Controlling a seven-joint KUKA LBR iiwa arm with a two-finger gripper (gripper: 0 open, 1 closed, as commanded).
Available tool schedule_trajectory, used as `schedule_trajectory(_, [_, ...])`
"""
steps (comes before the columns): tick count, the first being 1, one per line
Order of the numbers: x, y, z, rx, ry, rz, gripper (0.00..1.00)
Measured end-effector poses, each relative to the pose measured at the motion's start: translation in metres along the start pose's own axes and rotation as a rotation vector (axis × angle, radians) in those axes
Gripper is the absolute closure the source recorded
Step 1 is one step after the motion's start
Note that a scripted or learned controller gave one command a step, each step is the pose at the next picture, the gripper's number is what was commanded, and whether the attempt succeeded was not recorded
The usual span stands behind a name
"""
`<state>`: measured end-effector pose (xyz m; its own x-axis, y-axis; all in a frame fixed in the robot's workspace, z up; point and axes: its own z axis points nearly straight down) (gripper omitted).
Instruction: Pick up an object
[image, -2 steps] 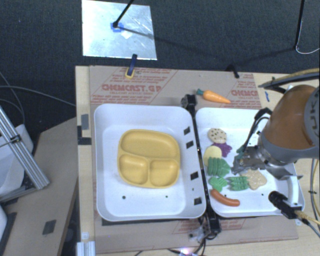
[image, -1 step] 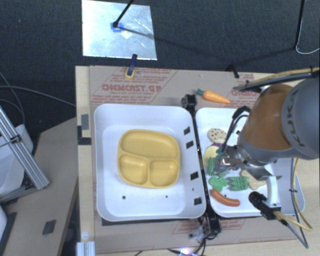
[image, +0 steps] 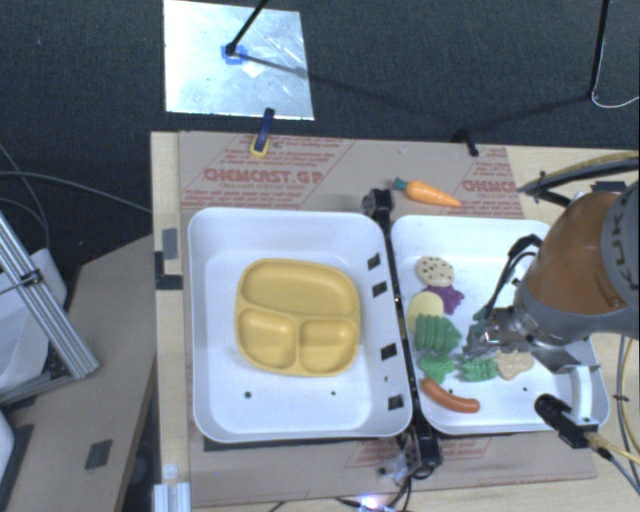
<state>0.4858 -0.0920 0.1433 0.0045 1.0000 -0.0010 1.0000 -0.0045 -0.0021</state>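
Arm (image: 590, 265) comes in from the right side, over the right bin's right half. Orange band sits up top, grey wrist section below it, angled down and toward the left. Gripper (image: 478, 340) is low, near the middle of the right bin toward its front edge, pointing left. Dark cable loops along the wrist's left side. Finger state too small to make out.
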Motion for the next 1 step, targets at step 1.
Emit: schedule_trajectory(1, [0.0647,0.0185,-0.0602,-0.009,0.003,-0.015,1.00])
